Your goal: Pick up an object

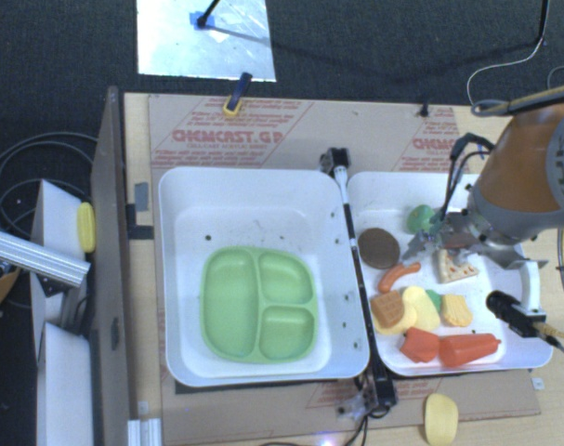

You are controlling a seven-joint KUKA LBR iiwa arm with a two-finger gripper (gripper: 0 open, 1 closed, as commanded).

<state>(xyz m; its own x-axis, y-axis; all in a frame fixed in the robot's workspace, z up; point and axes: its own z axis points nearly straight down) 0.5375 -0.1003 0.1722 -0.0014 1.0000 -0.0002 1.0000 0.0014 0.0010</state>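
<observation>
while the arm hangs over the right bin, the job looks to be at the reach-in stage: nothing is lifted, and the toy food lies loose on the bin floor. the gripper sits low among the pieces, near the top of the pile, with a green piece just to its left and a pale wedge with dark spots right beneath it. whether the claw is spread or pinched i cannot tell, since the wrist and its cables hide the tips, and nothing is seen gripped. nearby lie a brown disc, a small orange sausage, a yellow lump and a carrot-like piece. the left bin carries a green divided tray. my guess is the next move calls for settling squarely over one piece, likely the wedge, closing firmly, then rising straight so neighbours are not dragged along.
</observation>
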